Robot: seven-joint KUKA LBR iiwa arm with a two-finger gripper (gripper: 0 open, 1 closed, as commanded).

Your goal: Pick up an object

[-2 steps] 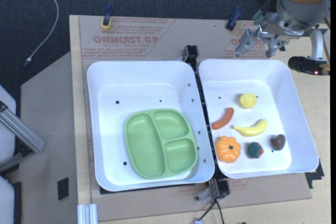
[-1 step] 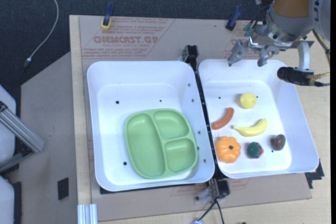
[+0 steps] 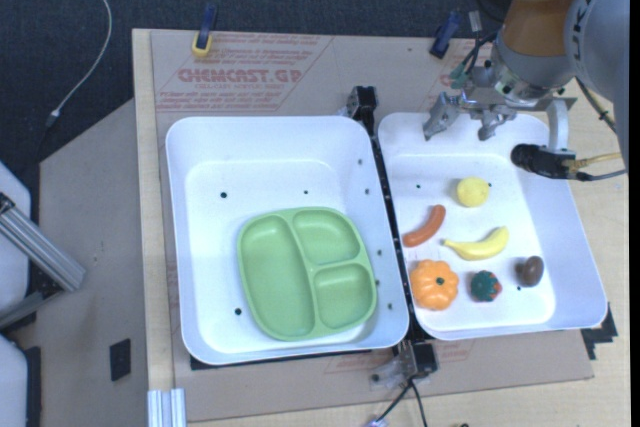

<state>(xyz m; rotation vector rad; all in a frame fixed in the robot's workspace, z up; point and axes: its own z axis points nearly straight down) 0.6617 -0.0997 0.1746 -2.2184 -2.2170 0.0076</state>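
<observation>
Robot lab — bench (image 3: 240,75), 2 bins (image 3: 190,175)

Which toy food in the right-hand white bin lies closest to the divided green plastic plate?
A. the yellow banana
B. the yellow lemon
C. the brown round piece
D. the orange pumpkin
D. The orange toy pumpkin sits at the left edge of the right-hand white bin, just across the rims from the divided green plastic plate in the left bin; the other three lie farther right.

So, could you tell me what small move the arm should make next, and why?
Probably bring the open claw toward the camera and down over the round yellow lemon: the claw holds nothing, hangs over the right white bin's far edge, and the lemon lies nearest.
</observation>
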